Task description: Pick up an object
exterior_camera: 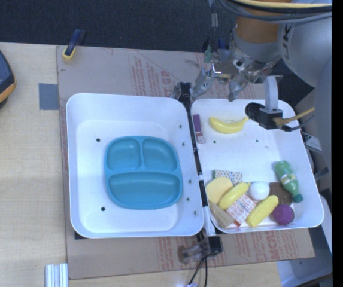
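A: Where is the two-finger metal gripper (222,84) seen, and in what state?

B: It is seen at about twelve o'clock of the right shallow white plastic bin (312,178), above that bin's far rim. Its fingers are spread apart, and nothing is pinched between them.

A: Which object is nearest to be taken?

B: The small yellow plastic banana (227,124), lying flat in the far part of the right bin, at roughly six o'clock from the gripper and near it. It is judged to be light, stiff and smooth, so some slip is to be expected. A hold across the thick middle of the curve is advised, not at the tapered tips.

A: What else is noted there?

B: A cluster is packed at the near edge, about six o'clock of the bin: a green bottle-shaped toy (288,180), a white egg-like ball (258,190), a purple rounded toy (284,214) and a yellow corn-like piece (263,210), all glossy and hard-looking. They are crowded and touching, so a clean grasp is judged harder there.

A: And the left bin?

B: A blue moulded divided plate (142,172) with three compartments is laid at its centre.
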